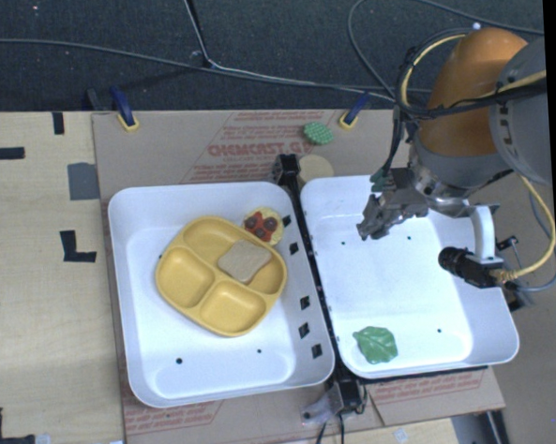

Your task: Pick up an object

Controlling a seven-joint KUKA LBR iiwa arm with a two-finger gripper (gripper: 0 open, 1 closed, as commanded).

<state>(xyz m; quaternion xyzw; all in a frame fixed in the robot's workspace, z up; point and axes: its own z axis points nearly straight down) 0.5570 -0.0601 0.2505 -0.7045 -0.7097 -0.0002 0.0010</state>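
Nearest the camera, the crumpled green leafy lump [375, 344] lies low in the right-hand white plastic bin [409, 288], near its front wall. My claw [375, 222] hangs over that same bin's far part, well apart from the lump, which sits straight toward the front edge from me. Whether I'm spread or pinched, I cannot tell. I carry nothing visible.

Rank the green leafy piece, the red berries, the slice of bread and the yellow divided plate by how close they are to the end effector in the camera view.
From the end effector, in the right bin's upper part:
1. Red berries, at the left bin's upper right.
2. Green leafy piece, at the right bin's lower edge; close to the berries in distance, so this order is tentative.
3. Slice of bread, on the plate.
4. Yellow divided plate, mid left bin.
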